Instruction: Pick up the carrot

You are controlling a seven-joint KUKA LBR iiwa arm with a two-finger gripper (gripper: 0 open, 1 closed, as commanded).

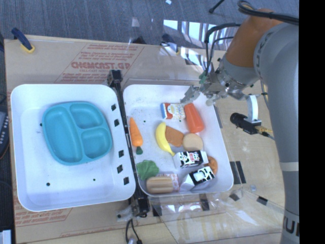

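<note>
The carrot (pixel 135 131) is orange with a green stub at its near end. It lies lengthwise along the left wall of the right bin (pixel 152 93), just beside the divider. My gripper (pixel 199 97) hangs over the far right part of that bin, above a red-orange sausage-like piece (pixel 194 117) and a small carton (pixel 173 111). Its fingers look open and nothing sits between them. The carrot lies well to the gripper's left and nearer the front, apart from it.
Crowding the right bin are a banana (pixel 163 138), an orange wedge (pixel 175 135), a bun (pixel 193 142), two black-and-white cartons (pixel 191 159), a green leafy piece (pixel 146 168) and a hot dog (pixel 161 183). A blue compartment plate (pixel 76 132) lies in the left bin (pixel 25 100).
</note>
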